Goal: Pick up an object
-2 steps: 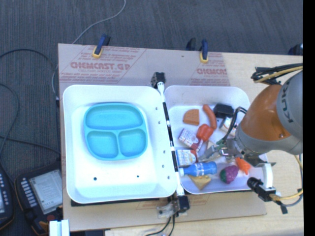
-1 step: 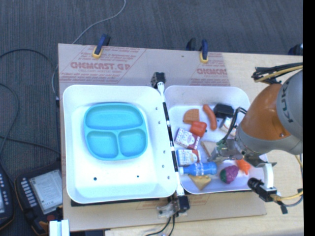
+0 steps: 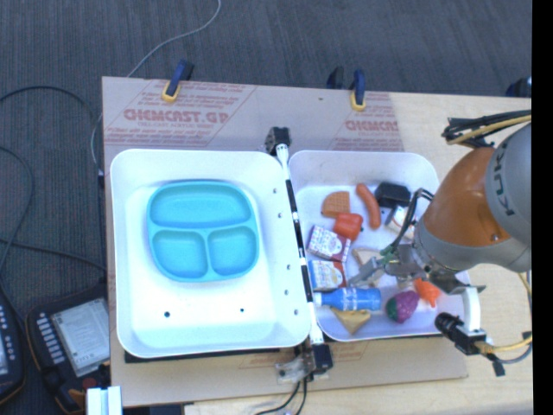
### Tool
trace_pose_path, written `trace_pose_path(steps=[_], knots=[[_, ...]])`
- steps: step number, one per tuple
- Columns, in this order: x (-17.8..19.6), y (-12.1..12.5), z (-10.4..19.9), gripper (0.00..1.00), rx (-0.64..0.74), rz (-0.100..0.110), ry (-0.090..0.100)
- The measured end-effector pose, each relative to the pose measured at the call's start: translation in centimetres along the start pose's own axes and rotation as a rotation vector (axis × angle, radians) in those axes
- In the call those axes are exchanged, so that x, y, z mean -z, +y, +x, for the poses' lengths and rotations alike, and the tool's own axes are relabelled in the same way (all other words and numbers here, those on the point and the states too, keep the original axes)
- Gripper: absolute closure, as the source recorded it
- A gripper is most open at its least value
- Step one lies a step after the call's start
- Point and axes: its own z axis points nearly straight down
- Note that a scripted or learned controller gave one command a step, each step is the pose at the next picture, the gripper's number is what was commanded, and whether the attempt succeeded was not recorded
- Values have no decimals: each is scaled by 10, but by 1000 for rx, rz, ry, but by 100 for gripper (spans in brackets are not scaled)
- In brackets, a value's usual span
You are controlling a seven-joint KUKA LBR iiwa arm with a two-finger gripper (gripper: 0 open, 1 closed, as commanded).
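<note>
Clutter crowds the right bin [image 3: 415, 159]; the gripper [image 3: 390, 262], its state impossible to tell here, hangs over toys beside the blue bottle [image 3: 350, 299]. A straight descent onto one isolated piece seems best.

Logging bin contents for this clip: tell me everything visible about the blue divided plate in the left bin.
The light blue, plastic-looking divided plate lies flat, right side up, on the floor of the left shallow white bin, toward the far side of it. It is a rounded rectangle with a raised rim and three compartments: one long one across the far side, two smaller ones side by side nearer the camera. Nothing lies in any compartment. It touches only the bin floor, apart from the walls.
</note>
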Motion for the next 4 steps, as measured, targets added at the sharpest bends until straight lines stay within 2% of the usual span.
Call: trace_pose_path(steps=[1,2,3,4], knots=[[6,0,1,100,1,6,1],[6,0,0,0,1,6,1],[12,-1,1,100,2,12,2],[12,-1,1,0,2,12,2]])
